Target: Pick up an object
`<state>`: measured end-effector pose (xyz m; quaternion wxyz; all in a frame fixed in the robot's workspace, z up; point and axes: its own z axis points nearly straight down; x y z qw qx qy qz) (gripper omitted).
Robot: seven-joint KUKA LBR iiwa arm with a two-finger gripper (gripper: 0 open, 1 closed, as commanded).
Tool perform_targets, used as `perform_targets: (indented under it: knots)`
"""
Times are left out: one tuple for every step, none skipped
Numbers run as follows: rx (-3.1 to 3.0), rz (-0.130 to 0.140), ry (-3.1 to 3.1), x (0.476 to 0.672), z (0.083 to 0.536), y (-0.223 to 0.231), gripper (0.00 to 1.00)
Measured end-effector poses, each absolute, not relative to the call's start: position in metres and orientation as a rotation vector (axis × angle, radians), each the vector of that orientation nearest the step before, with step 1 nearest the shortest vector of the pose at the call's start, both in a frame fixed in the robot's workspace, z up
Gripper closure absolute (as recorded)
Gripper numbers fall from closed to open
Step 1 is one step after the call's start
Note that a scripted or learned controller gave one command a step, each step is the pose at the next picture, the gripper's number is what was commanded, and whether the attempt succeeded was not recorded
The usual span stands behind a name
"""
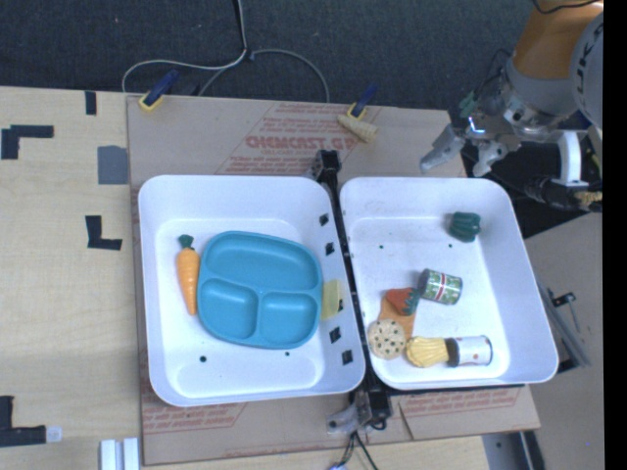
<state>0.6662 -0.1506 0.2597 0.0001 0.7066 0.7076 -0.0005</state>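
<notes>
The gripper point(460, 155) hangs above the right white bin's point(524, 262) far rim, fingers spread open, holding nothing. The small green-labelled can point(441, 287) lies on its side mid-bin, pointing left-right, touching an orange toy point(397, 303). It could roll away when pinched.

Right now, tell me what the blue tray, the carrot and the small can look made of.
Blue tray: likely moulded plastic, uniform colour, soft sheen, rounded compartments. Carrot: probably a plastic or rubber toy, flat orange with a green top, too smooth for a real one. Can: seems metal, or a plastic replica, with a shiny silvery end and a green printed label.
</notes>
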Motion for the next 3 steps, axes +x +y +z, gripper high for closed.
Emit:
perform_targets:
  knots:
    - [2.228,-0.010,2.221,0.666,0.132,-0.221,0.00]
    - [2.217,-0.002,2.220,0.663,0.083,-0.208,0.00]
    - [2.223,-0.005,2.222,0.615,0.110,-0.225,0.00]
